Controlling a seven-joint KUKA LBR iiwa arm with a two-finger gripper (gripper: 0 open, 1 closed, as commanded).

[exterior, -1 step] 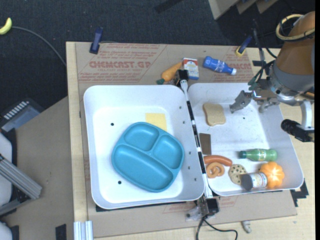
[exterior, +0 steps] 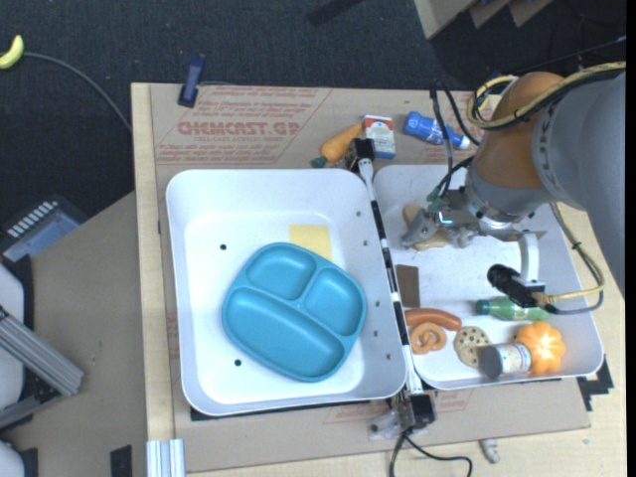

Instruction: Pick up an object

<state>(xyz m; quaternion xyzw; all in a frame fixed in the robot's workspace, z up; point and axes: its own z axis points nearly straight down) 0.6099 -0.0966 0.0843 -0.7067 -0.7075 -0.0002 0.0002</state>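
Lying nearest in the right bin (exterior: 586,351): an orange fruit (exterior: 542,346), a small can (exterior: 505,360), a cookie (exterior: 469,343) and a sausage (exterior: 431,319), with a green bottle (exterior: 509,311) just beyond. Resting in the left bin (exterior: 189,266): a blue divided plate (exterior: 293,309), a yellow card (exterior: 311,238) behind it. Hanging low over the right bin's far part: the claw (exterior: 429,225); cannot tell its state.

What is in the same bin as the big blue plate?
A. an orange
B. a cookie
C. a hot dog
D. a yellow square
D: the yellow square lies just behind the blue plate in the left bin; the other foods sit in the right bin.
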